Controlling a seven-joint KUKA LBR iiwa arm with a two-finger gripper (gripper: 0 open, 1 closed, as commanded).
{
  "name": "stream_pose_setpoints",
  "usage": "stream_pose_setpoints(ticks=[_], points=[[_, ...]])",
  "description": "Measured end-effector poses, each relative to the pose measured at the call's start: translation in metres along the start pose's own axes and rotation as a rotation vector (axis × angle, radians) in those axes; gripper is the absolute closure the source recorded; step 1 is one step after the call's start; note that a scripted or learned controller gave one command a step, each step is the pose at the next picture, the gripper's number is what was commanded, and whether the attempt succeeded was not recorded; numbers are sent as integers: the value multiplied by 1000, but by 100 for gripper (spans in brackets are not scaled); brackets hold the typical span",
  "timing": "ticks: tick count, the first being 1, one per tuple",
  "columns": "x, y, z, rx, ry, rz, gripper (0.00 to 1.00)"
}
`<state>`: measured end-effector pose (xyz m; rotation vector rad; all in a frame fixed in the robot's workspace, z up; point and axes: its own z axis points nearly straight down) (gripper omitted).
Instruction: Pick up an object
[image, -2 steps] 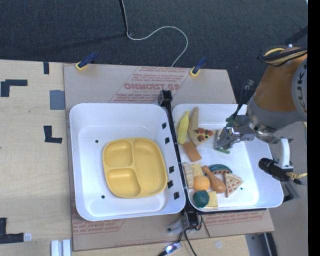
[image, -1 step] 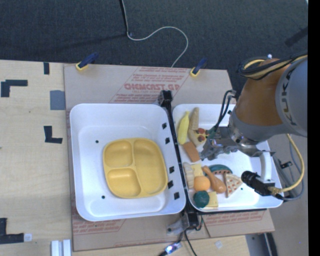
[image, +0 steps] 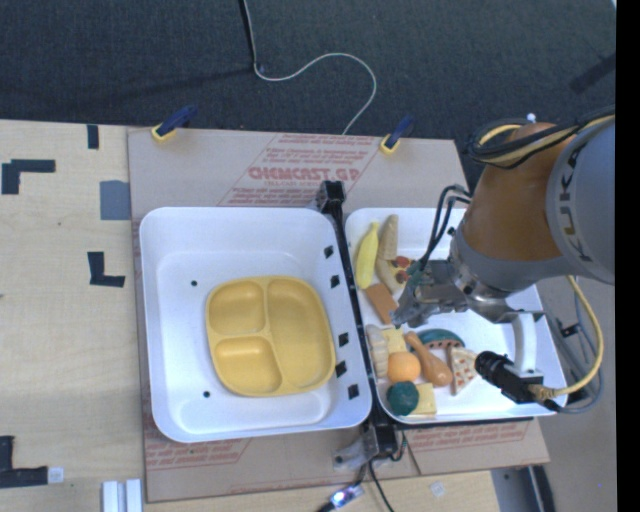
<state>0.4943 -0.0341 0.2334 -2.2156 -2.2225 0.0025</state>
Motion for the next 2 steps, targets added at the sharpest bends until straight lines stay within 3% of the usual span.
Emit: stream_pose_setpoints(ticks=[2], points=[[3, 3, 6, -1, -1, 1, 100]])
